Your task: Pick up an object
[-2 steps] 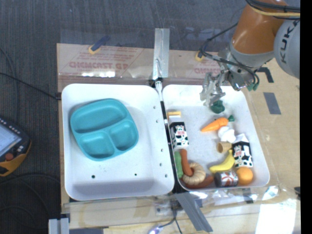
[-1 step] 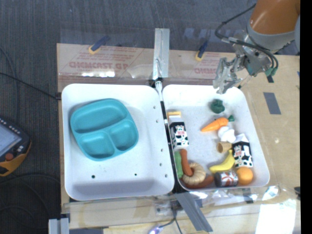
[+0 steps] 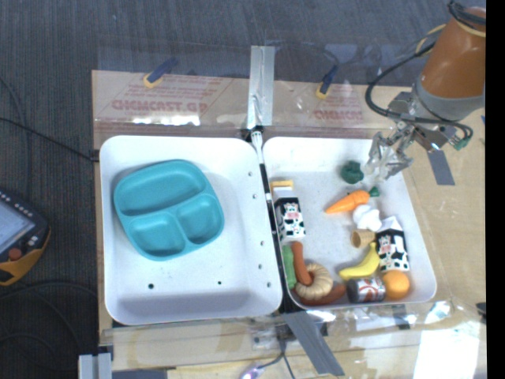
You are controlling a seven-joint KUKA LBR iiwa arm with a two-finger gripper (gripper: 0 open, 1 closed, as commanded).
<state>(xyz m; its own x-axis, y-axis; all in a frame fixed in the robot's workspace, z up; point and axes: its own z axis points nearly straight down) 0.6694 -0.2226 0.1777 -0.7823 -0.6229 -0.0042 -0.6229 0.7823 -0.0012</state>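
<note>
- Right now I see the end effector hanging over the top right corner of the right bin, just beside a small dark green object; from this angle I cannot tell how it is set.
- No object sits visibly in it, so I judge the pick not yet made.
- The candidates all lie in the right bin: a carrot near the green piece, a banana lower down, an orange in the bottom right corner, a cow-patterned carton by the divider, and a bagel-like ring at the bottom.
- The left bin carries a blue divided tray.
- My worry is the bin wall: a descent this close to the corner could strike the rim.
- The green piece is small and low; a slight offset could nudge it away instead of catching it.
- Further down, the crowding could cause a double pick or a slip.
</note>
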